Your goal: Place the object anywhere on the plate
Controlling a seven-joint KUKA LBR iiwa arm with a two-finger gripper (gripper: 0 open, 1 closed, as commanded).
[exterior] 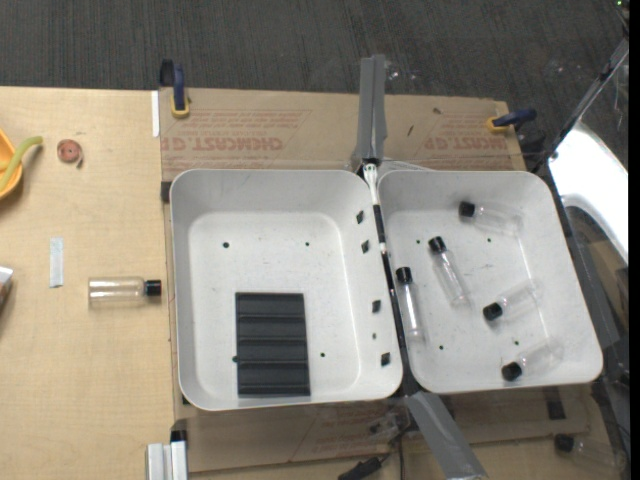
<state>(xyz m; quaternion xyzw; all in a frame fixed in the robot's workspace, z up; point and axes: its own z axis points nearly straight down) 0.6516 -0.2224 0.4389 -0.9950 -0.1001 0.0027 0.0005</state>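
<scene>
A black ribbed plate (271, 344) lies flat in the left white bin (200, 228), near its front edge. Several clear vials with black caps lie on their sides in the right white bin (560, 268). One vial (490, 216) is at the back. Another vial (447, 266) lies in the middle, and a third vial (408, 306) rests along the bin's left wall. More vials lie at the front right, one of them (533, 359) against the front rim.
Outside the bins, a loose clear vial (122, 289) lies on the wooden bench at the left. A yellow object (10, 163) and a small red disc (68, 150) sit at the far left. Clamps (172, 86) hold the cardboard behind the bins.
</scene>
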